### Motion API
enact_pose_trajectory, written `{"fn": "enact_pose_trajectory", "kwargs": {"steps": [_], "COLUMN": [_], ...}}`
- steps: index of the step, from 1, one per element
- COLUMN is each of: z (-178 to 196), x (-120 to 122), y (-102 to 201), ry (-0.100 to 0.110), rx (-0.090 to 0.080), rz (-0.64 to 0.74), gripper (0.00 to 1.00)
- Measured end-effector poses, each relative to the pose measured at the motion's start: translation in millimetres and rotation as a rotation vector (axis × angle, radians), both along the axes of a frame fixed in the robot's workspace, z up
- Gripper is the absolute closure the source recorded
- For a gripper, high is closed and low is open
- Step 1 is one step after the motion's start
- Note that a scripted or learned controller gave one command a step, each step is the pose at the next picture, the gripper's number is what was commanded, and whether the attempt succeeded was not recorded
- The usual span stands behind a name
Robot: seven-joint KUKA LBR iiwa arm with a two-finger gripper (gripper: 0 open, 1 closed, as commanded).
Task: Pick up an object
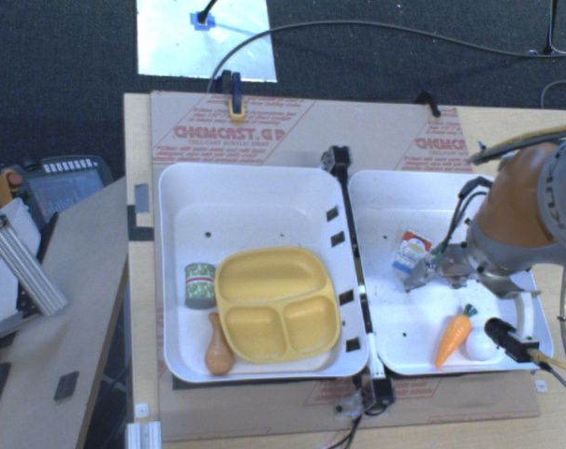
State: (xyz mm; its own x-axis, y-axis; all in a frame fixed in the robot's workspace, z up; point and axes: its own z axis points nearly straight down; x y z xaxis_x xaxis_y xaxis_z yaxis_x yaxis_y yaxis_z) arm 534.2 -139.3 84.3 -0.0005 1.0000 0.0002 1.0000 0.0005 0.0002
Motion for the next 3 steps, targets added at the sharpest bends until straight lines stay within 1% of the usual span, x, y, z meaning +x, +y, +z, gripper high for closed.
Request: {"fn": "enact_pose_trajectory", "kwargs": {"steps": [1, 2, 3], "z": [11.1, 63.3, 127.4], "x": [0.8, -7.6, -6.9], "y": [-0.3, -1.5, -5.5], "ry": [-0.002, -0.005, -0.009], "rx": [-0.001, -0.002, -0.003], "rz": [0.000, -0.001, 0.003], "gripper": [1.00, 1.00, 1.00]}}
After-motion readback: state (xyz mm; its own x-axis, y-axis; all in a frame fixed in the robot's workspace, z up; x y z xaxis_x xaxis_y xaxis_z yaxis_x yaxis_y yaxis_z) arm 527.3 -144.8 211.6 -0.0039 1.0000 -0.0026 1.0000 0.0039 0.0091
